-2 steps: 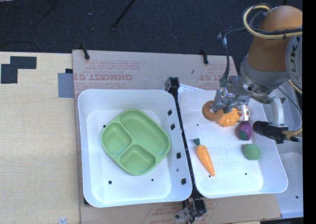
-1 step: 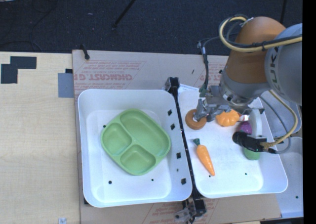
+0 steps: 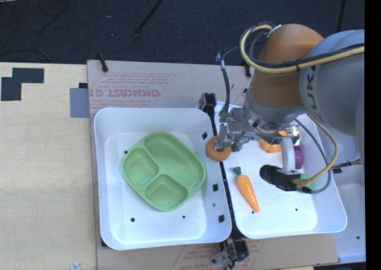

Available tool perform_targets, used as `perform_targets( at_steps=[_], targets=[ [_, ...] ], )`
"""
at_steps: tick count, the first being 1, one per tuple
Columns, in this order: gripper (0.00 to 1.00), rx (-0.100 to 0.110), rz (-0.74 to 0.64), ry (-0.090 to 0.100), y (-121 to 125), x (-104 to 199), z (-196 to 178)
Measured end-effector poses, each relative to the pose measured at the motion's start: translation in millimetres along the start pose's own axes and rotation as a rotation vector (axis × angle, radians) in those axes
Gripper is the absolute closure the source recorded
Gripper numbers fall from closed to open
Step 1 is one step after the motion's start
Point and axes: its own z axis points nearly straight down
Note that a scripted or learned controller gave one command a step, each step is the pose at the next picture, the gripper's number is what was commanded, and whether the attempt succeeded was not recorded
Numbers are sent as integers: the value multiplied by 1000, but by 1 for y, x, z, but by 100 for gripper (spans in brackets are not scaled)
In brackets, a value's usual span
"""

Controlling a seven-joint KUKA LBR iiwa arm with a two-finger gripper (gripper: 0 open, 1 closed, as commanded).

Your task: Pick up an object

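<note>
Bench: pale wood, with a printed cardboard sheet lying under both bins, probably to keep them from sliding.
Left bin: a shallow white tray that held one thing, a green plate with three compartments. The plate lay flat and turned at an angle near the middle, and all its compartments were bare.
Divider: an orange ring, rather like a toy doughnut, sat right on the seam where the two bins met, at the left edge of the right bin.
Gripper: it reached in from the right and sat directly over the ring, touching it or just above it. It seemed placed there to take the ring, which looked like the object being picked.
Jaws: it could not be told whether they were open, closed or gripping the ring, as the wrist hid too much.
Right bin: a matching white tray. A toy carrot lay loose near the middle, its green top pointing towards the ring.
Under the arm: a small orange piece and a purple thing lay further right, both partly hidden.
</note>
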Motion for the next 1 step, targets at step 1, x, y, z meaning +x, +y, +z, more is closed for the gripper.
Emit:
perform_targets(
  at_steps=[1],
  targets=[
    [100, 1, 0, -1, -12, 50, 4]
  ],
)
